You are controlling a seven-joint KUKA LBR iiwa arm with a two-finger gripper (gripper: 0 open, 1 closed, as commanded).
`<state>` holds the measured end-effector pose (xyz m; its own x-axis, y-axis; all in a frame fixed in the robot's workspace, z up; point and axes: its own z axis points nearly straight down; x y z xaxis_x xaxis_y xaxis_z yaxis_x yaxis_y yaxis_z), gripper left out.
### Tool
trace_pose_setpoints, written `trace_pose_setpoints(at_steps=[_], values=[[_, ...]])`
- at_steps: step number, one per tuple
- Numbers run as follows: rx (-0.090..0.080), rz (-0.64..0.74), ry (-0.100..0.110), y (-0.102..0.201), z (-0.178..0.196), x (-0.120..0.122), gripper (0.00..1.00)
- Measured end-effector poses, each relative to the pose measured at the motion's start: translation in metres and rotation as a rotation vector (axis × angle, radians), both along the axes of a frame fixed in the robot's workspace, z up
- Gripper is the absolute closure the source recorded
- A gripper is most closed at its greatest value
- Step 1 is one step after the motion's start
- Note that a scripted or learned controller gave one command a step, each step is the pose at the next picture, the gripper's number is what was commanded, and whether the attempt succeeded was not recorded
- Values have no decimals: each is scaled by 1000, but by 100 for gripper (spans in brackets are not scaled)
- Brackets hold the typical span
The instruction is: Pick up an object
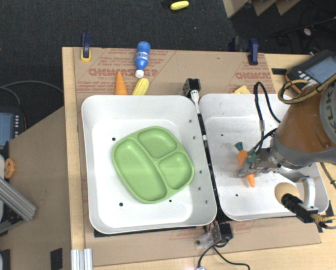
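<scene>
Right at the claw [253, 166], low over the floor of the right bin [230, 117], lies the carrot [244, 157], the likeliest thing to pick. Its green top points away from the claw toward the back of the bin, and its orange tip pokes out on the near side; the metal of the claw covers its middle, so you cannot tell from this slant whether the claw is open around it or closed on it. Do not count it as held.

The arm [303, 131] reaches in from the claw's right and bends down steeply. That suits a thing lying flat, since a top-down approach lets the claw straddle the thin body across its width, not along it; the carrot lies well clear of the bin walls, so nothing should crowd the closing.

Just to the near right of the claw sits a tan disc [280, 192], flat on the bin floor; it is close enough that a sideways drift could nudge it, so lift straight up. Far to the claw's left, the left bin [100, 122] holds a green plate [152, 163], broad and shallow, a poor fit for a narrow claw; that may be why the work is on this side. Beyond both bins, on the bare desk [213, 66], a bottle [141, 58], a corn cob [141, 86] and an orange cone [120, 84] lie out of play, well away from the claw.

My reading: you are at the grasp itself; confirm closure, then raise slowly and watch whether the carrot comes with you.
</scene>
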<state>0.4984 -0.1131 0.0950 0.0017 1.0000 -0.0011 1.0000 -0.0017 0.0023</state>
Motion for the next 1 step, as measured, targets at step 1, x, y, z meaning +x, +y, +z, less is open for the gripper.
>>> trace_pose_setpoints(at_steps=[1], values=[[1, 12, -13, 63, 96, 80, 100]])
